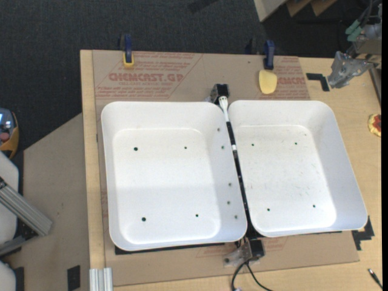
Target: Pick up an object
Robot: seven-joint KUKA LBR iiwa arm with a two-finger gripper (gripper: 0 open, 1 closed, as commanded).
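The gripper hangs at the bench's far right corner, outside both bins; whether it is released or clenched I cannot tell, as it is small and blurred. Nothing shows in its grasp.

Nearest it, a small red and yellow thing lies on the bench beside the right bin. A little farther from the gripper, a yellow lump sits on the brown board, just beyond that bin's far rim and under a blue clamp. Farthest lies the left bin.

The lump looks the likeliest pick. A good try would centre above it, descend straight, and stay clear of clamp and rim.
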